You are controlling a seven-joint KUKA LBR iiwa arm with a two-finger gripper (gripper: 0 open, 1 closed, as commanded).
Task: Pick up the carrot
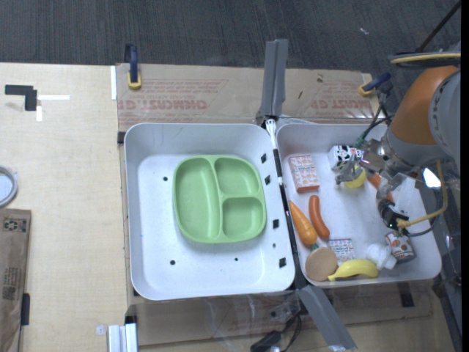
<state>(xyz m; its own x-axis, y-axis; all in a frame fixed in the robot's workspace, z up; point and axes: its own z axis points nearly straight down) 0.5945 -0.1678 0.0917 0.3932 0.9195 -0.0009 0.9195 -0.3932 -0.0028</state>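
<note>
The carrot (302, 222), orange and tapered, lies along the left wall of the right bin (432, 270), with its narrow end pointing to the far side. A red sausage-shaped item (319, 216) lies just to its right. My gripper (350, 169) hangs over the far middle of the right bin, well to the right of and beyond the carrot. It is close to a black-and-white toy (342, 155) and a small yellow item (356, 180). Nothing touches the carrot.
A green three-part plate (218, 198) lies in the left bin (146, 270). The right bin also holds an orange-patterned box (303, 172), a tan round item (320, 264), a banana (355, 270), a small packet (342, 248) and a small can (400, 246).
</note>
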